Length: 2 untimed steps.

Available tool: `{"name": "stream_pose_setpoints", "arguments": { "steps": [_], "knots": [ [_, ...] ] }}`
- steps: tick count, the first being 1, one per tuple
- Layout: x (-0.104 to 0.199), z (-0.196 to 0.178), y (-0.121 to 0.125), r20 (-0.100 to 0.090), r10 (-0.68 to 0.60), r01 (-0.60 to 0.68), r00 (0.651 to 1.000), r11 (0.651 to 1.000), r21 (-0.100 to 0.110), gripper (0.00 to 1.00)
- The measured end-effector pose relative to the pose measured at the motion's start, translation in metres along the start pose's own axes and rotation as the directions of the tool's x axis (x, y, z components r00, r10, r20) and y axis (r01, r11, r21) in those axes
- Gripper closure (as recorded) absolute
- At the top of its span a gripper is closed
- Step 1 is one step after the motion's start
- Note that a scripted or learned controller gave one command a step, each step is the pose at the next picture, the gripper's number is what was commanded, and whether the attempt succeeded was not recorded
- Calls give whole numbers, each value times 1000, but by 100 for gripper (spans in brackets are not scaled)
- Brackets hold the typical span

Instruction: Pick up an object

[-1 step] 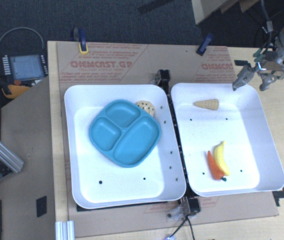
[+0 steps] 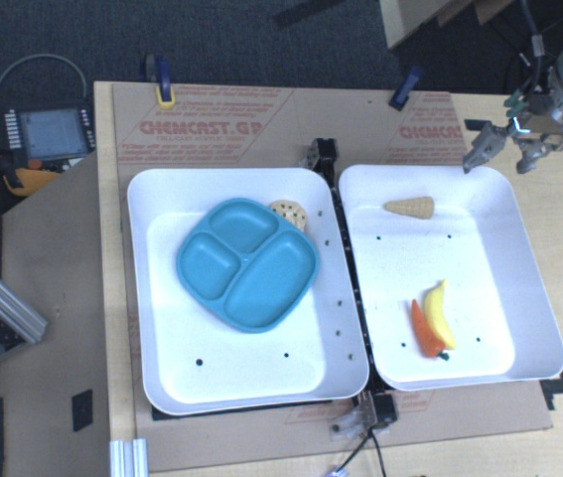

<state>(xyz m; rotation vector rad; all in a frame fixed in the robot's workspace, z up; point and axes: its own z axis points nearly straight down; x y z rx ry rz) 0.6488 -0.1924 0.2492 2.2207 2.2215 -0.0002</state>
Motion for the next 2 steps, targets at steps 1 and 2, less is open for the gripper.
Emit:
{"name": "stream_pose_setpoints", "arguments": {
  "steps": [1, 2],
  "knots": [
    [-3, 62, 0, -1, 0, 0, 1000, 1000, 4, 0],
    [1, 106, 7, -2, -1, 1, 1000, 1000, 4, 0]
  ]
}}
